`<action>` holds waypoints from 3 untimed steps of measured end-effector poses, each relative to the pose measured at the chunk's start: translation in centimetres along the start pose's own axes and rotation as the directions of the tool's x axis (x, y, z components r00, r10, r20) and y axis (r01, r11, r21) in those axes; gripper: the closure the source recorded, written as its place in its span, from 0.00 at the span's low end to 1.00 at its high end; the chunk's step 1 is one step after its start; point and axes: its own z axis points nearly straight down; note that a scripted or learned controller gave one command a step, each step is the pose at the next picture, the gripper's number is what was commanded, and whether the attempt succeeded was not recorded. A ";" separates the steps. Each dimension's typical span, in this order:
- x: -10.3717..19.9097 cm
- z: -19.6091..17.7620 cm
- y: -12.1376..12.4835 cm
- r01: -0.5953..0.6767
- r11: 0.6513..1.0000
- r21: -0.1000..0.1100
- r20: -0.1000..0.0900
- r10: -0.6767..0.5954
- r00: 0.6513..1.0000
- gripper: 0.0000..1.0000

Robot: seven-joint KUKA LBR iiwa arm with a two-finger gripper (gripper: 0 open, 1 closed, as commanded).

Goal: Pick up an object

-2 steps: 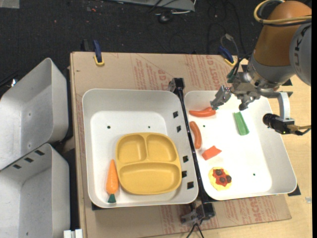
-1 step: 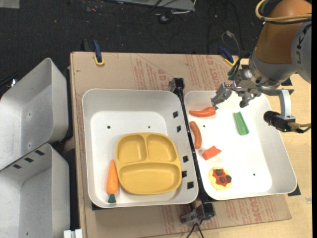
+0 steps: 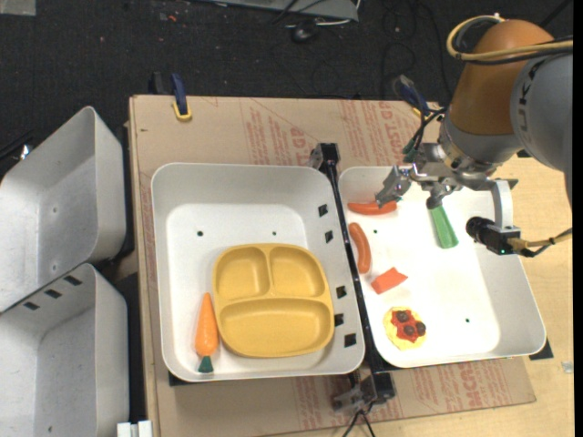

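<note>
Approach | my gripper (image 3: 417, 188) hung over right bin (image 3: 510, 299), whether apart or together I could not tell | red strip (image 3: 373, 208) just left of it, green piece (image 3: 444, 227) just right | next: descend, clamp on one, I judged.

A green stick-shaped object (image 3: 444, 227) lies tilted in the right bin (image 3: 510, 335), near its far side. Left of the green object lies a flat red-orange strip (image 3: 373, 208); nearer than that, a reddish sausage (image 3: 361, 247) by the bin's left wall, then an orange wedge (image 3: 389, 279), then a small yellow pizza slice (image 3: 405, 328) with dark toppings.
</note>
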 end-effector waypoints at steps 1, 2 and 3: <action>-0.8 4.9 -0.4 -0.003 1.000 0.001 0.000 0.003 1.000 0.00; -0.3 10.1 0.6 0.000 1.000 -0.007 0.001 0.000 1.000 0.00; -0.3 8.8 0.6 -0.002 1.000 -0.010 0.002 0.002 1.000 1.00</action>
